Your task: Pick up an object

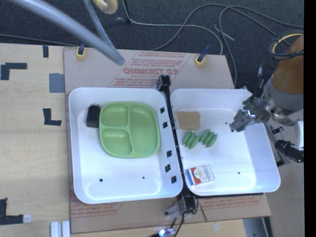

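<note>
While our gripper (240, 122) hangs over the right bin (256, 152) near its right wall, we cannot tell how it is set, and nothing shows in it. We judge this the approach step: next we must reach left to the green ridged piece (199, 139), tan slice (188, 120) or small carton (199, 175).

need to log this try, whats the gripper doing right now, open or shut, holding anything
gripper: over the right bin near its right wall, nothing seen between its fingers; open or shut cannot be told.
</note>
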Available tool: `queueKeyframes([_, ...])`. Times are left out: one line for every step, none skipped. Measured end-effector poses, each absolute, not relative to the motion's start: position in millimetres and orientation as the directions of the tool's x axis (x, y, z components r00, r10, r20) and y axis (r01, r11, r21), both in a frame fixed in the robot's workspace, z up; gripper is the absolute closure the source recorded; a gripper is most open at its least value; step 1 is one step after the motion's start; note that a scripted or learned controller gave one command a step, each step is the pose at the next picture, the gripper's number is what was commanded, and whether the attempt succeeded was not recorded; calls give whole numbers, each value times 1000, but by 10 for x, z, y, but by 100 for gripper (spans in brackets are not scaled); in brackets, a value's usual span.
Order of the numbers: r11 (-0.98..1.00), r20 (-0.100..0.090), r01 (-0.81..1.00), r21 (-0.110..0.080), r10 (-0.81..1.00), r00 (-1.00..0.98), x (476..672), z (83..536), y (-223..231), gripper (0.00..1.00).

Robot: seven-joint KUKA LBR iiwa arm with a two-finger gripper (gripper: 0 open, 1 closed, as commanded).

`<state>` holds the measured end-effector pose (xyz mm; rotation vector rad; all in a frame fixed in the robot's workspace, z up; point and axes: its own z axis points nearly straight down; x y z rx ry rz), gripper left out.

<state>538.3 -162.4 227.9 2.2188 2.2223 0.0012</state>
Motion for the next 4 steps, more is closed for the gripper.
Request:
queueKeyframes([6, 1, 1000, -1, 1000, -6, 5494, 2170, -1085, 100])
queueKeyframes([7, 2, 1000, 0, 1000, -7, 5537, 2277, -565, 100])
queueKeyframes([6, 1, 1000, -3, 1000, -6, 5592, 2163, -75, 100])
queueKeyframes([6, 0, 1000, -2, 1000, -6, 5674, 2074, 446, 100])
